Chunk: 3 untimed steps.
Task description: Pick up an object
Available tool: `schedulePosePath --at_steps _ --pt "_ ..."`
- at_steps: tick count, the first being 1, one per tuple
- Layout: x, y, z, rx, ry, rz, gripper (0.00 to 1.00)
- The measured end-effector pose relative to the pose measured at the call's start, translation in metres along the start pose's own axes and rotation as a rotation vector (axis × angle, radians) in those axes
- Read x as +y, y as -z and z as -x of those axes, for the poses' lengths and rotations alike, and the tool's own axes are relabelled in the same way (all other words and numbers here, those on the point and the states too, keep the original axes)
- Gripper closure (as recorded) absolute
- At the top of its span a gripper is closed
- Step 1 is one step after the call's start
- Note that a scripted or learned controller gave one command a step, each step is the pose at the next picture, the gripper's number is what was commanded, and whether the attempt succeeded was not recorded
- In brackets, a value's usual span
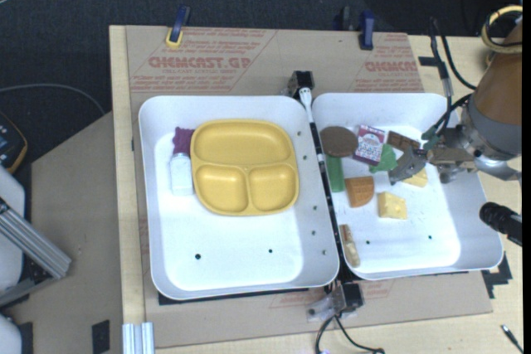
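Observation:
My gripper (406, 164) hangs low over the right half of the right bin (465, 249), reaching in from the right. Directly beneath and beside it lies a small yellow piece (418, 177), with a green scrap (382, 162) to its left. A maroon packet (369, 143) and a brown round disc (337, 141) lie just left of the gripper. Further toward the front sit an orange block (360, 191) and a yellow block (392, 206). A green bar (334, 173) lies along the bin's left side. Nothing is visibly held.
The left bin (241, 261) holds a yellow divided plate (245, 165) and a white bottle with a purple cap (181, 165). A thin brown stick (350, 245) rests at the right bin's front left. Cables trail near the arm at the right.

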<state>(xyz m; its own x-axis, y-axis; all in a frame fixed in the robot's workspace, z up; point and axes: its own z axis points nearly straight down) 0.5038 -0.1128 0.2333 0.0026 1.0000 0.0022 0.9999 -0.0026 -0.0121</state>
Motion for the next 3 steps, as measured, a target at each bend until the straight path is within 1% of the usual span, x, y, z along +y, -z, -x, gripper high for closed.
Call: schedulePosePath --at_steps 1,2,3 --pt "0.002 0.006 0.0 -0.002 0.003 0.012 0.0" --pt "0.006 -0.057 -0.003 0.0 0.002 0.004 0.0" --pt "0.01 -0.103 -0.01 0.0 0.002 0.006 0.0"
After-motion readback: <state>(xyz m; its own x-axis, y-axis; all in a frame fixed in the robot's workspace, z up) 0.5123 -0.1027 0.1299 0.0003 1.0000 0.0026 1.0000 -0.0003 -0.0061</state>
